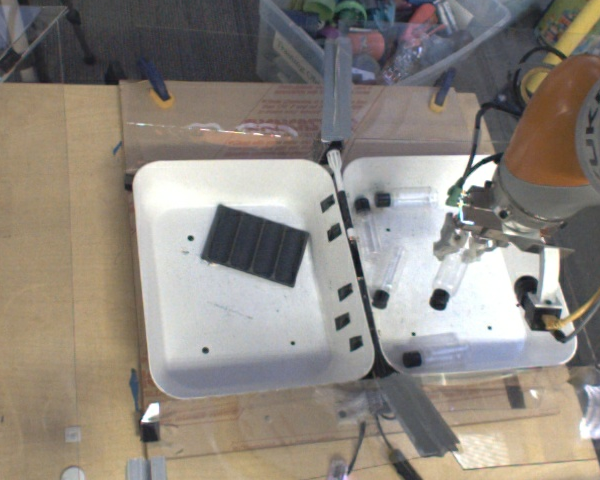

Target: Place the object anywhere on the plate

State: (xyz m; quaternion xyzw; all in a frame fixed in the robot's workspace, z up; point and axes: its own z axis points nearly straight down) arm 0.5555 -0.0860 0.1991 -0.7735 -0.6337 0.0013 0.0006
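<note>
A black ridged plate [255, 245] lies flat in the left bin [180, 368], toward its upper middle. Several clear tubes with black caps lie in the right bin [500, 343]. My gripper [462, 240] is low over the right bin's middle, directly at the upper end of one tilted tube [448, 280], whose black cap points down-left. Whether this tube is gripped or just lies on the bin floor under the gripper cannot be made out. Other tubes lie near the top [405, 198], by the divider [385, 273] and at the front [435, 352].
A metal divider bar with black clips [342, 263] runs between the bins. The arm's grey and orange wrist [560, 138] hangs over the right bin's upper right. A clear crate of colourful toys [380, 18] stands behind the bins.
</note>
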